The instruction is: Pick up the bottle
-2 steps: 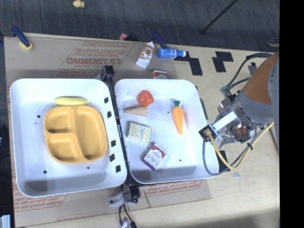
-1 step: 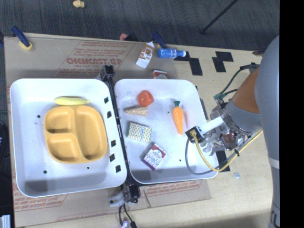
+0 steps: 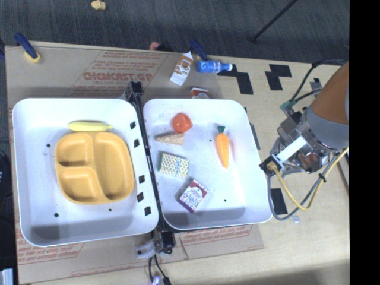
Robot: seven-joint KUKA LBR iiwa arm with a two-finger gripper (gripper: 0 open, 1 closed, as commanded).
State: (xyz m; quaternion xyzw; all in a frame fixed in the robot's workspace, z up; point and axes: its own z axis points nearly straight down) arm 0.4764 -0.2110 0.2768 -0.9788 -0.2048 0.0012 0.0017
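Note:
The bottle (image 3: 211, 67) is small and blue with a pale cap. It lies on its side on the bench behind the right bin (image 3: 249, 200), outside both bins. My gripper (image 3: 295, 157) hangs over the bench just past the right bin's right rim, far from the bottle and level with the bin's middle. Nothing shows in its grasp.
The right bin holds a red tomato (image 3: 182, 122), a carrot (image 3: 222, 149), a tan wedge (image 3: 171, 138), a green patterned box (image 3: 174, 165) and a purple packet (image 3: 192, 195). The left bin (image 3: 24, 177) holds a yellow divided plate (image 3: 95, 165) and a banana (image 3: 90, 126). A small carton (image 3: 182, 69) lies next to the bottle.

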